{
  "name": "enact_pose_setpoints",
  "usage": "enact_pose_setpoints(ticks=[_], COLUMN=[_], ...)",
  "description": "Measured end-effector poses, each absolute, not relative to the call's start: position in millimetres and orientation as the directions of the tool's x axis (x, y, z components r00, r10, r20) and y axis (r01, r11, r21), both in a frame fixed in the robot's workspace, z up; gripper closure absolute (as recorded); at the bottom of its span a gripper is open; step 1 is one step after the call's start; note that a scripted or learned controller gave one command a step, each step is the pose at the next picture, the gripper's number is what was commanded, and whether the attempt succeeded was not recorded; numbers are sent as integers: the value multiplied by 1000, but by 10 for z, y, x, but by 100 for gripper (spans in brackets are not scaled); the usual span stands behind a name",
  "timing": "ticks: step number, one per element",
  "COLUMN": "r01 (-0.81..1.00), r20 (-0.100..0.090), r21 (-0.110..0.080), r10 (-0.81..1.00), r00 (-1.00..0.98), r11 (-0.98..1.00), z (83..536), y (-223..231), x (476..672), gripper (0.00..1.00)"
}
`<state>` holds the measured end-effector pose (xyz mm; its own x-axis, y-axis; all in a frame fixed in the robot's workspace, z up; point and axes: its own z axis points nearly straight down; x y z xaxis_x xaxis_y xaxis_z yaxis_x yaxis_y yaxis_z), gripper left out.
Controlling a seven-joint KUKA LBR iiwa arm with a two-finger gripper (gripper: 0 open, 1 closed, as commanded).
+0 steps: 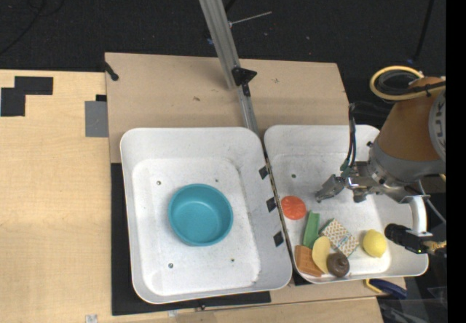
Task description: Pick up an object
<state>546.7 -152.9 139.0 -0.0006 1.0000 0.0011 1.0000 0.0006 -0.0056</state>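
Note:
My gripper (343, 191) hangs over the middle of the right bin (313, 141), reaching in from the right. It is open, with its fingers spread apart and nothing between them. Below it, along the bin's front, lie a red-orange disc (293, 207), a green stick (312, 227), a checkered cracker-like piece (340, 236), a yellow lemon (374, 243), a brown ring (338, 265) and a yellow piece (321, 249) resting on an orange one (306, 263). The disc sits to the gripper's lower left, and the cracker piece is just below it.
The left bin (145, 147) holds a blue bowl (201, 214) near its middle. A slanted metal rail (221, 27) rises behind the bins. Black clips (271, 204) sit on the wall where the two bins meet. The back half of the right bin is bare.

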Motion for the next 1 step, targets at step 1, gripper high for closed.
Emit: enact_pose_setpoints(ticks=[1], r01=[1000], r20=[0], r21=[-3], r10=[1000], r00=[0], r11=[0], z=[894], y=[-1525], x=[5462], gripper=[0])
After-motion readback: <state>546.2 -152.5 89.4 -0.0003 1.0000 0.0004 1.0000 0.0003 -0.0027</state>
